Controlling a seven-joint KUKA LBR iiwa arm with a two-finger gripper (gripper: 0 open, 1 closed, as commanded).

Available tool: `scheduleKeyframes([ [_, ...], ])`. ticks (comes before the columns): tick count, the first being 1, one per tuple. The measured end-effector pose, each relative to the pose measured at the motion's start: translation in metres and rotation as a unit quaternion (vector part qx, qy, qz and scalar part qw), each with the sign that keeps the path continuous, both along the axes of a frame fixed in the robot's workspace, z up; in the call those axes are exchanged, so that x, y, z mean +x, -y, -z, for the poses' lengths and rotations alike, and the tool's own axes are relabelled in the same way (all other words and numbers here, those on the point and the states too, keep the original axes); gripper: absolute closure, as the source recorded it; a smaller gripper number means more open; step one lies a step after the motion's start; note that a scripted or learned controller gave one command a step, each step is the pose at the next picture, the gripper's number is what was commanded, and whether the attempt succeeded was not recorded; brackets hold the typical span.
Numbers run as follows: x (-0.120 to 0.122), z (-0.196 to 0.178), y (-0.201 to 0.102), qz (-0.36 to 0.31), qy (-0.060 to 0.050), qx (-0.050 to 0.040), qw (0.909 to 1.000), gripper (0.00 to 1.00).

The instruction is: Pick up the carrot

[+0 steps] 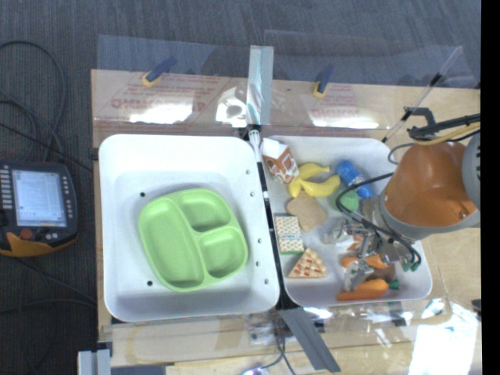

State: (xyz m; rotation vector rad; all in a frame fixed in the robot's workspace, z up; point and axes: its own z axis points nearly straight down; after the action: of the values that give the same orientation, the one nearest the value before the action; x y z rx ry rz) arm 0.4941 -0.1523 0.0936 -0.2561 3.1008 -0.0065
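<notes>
Here the gripper (364, 262) hangs low in the right bin (406, 156); whether it is open or closed I cannot tell. The carrot (363, 291) lies just below it, near the bin's front wall.

my pincer (366, 258): fingers lost in clutter, spread unclear | grey arm (471, 170): cut by right edge | orange carrot (364, 290) just below pincer: tip hidden
</notes>
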Motion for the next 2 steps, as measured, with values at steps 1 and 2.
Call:
scheduleKeyframes([
  [1,0.004,0.001,-0.004,-0.048,-0.005,-0.0036,0.9988,0.0],
  [2,0.005,-0.01,-0.004,-0.048,-0.003,-0.0043,0.9988,1.0],
])
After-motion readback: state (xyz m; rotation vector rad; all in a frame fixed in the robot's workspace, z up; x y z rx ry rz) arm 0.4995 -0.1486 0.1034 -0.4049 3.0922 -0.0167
